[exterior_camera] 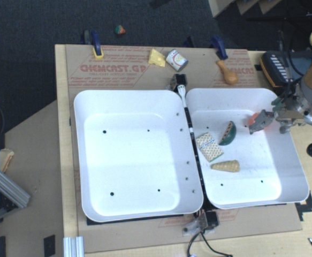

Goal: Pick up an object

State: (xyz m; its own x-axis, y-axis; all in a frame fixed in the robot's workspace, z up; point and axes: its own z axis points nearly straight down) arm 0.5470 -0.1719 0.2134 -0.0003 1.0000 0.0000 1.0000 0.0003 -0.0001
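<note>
Right bin: holds watermelon slice, waffle piece, cone; all toward its left half, near each other but apart
Handling, judged: likely light, stiff toy foods; cone smooth, may roll; best taken across its narrow width
Gripper: over right bin's upper right, well apart from the items; whether the jaws are open or closed cannot be told; nothing seen held
Left bin: white, shallow

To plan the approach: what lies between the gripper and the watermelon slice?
Bare white bin floor, seen in the camera view, between the gripper and the watermelon slice.
</note>
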